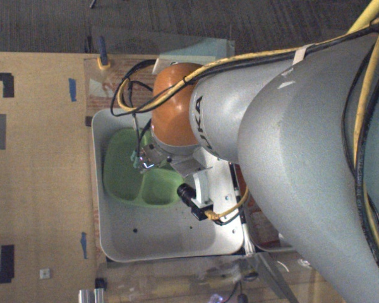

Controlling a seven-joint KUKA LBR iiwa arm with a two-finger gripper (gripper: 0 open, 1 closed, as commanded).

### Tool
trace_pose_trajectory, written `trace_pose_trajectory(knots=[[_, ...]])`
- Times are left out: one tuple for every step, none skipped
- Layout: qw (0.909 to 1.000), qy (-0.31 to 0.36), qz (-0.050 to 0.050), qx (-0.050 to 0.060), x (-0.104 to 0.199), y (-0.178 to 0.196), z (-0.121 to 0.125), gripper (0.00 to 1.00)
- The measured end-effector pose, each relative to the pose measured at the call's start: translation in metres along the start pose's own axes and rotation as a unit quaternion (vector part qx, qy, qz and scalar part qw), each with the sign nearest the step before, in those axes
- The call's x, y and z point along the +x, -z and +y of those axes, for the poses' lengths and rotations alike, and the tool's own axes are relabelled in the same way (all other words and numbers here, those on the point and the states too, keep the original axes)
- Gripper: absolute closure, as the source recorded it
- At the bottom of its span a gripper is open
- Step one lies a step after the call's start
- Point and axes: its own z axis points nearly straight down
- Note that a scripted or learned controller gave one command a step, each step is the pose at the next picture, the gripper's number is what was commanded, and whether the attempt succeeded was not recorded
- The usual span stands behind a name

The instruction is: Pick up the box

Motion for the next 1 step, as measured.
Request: trace_pose_trajectory(knots=[[0.9921, 0.123, 0.010, 0.021, -0.0402, 0.0062, 0.0073, 1.00]])
